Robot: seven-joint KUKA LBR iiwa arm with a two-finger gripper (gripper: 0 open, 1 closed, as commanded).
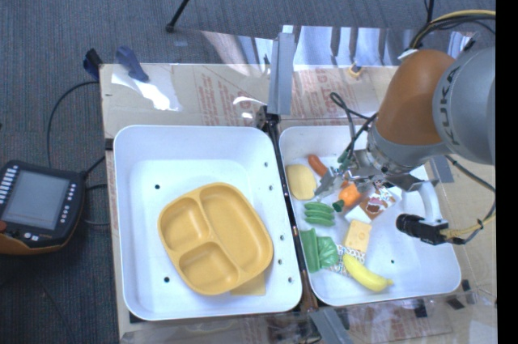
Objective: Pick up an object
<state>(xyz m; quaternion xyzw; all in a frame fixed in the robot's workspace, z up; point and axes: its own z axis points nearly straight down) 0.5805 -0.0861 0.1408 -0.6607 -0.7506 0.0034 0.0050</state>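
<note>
Far left of the claw (346, 182), a yellow divided plate (214, 237) lies in the left bin (129, 172). Beside it sit a potato (301, 181) and an orange piece (350, 194); its grip state I cannot tell.

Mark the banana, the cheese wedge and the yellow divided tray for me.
banana (366, 275): camera view, middle of its curved body, near the right bin's front.
cheese wedge (358, 236): camera view, centre of its holed top face.
yellow divided tray (252, 222): camera view, right rim of the tray, in the left bin.
</note>
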